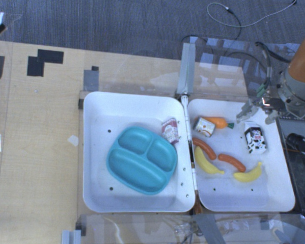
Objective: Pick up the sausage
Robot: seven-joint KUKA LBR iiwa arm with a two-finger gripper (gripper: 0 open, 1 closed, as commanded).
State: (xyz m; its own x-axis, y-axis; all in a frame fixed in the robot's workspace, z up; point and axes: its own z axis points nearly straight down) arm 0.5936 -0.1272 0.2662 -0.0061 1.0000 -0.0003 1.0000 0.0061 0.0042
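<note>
- Broadly, the bench carries two white bins side by side; the left bin holds a blue divided plate and a small red packet near its right wall.
- The right bin holds the food items, and the arm reaches over its upper right corner.
- The end effector hovers above the bin's top edge with its fingers spread apart and nothing between them, just above a black-and-white carton.
- Two bananas lie low in the bin: one banana on the left, another on the right.
- Two sausages lie there: one sausage sits between the bananas, well clear on both sides; the other touches the left banana.
- A carrot and a small can lie above them.
- Likely a light, smooth toy, the sausage may roll or slip; gripping across its narrow middle looks safest.
</note>
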